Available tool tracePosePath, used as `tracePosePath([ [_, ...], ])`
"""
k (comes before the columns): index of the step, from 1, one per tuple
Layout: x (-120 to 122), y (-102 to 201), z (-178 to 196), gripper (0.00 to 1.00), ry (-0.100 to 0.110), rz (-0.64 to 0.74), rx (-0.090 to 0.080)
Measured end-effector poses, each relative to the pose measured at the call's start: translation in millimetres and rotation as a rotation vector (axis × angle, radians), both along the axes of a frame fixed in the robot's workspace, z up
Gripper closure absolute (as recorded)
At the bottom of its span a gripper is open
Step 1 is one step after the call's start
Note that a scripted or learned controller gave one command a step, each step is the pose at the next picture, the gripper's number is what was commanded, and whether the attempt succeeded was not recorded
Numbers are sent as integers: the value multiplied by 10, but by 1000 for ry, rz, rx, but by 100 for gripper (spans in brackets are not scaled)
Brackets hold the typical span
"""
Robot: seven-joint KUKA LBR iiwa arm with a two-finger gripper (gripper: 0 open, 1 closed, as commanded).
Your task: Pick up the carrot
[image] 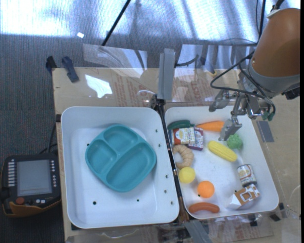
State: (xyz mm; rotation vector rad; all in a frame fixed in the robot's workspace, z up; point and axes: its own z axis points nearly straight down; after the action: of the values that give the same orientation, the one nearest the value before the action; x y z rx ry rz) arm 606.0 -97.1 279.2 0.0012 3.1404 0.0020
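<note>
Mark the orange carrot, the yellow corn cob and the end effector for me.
orange carrot [211, 126], camera view, middle of its body
yellow corn cob [222, 151], camera view, middle of the cob
end effector [231, 128], camera view, between its fingertips

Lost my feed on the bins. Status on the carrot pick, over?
Gripper low in right bin, holding nothing. Carrot lying at bin's far edge, just left of it. Broccoli beside the gripper.

Bright daylight streams in from the top, washing the floor [142, 14] into pale, overexposed stripes. Glare patches sit on the bench [99, 85] behind the bins. Both white bins look evenly lit, with soft, faint shadows. Detail is slightly soft throughout, colours mildly washed.
</note>
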Motion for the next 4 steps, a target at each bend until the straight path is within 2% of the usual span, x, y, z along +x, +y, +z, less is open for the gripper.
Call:
tracePosePath([
  [1, 246, -499, -1021, 0, 11, -80, 2],
  [2, 358, -788, -1925, 0, 3, -154, 1],
  [3, 316, -897, -1914, 0, 16, -439, 12],
  [4, 293, -1096, -1916, 0, 3, -681, 2],
])
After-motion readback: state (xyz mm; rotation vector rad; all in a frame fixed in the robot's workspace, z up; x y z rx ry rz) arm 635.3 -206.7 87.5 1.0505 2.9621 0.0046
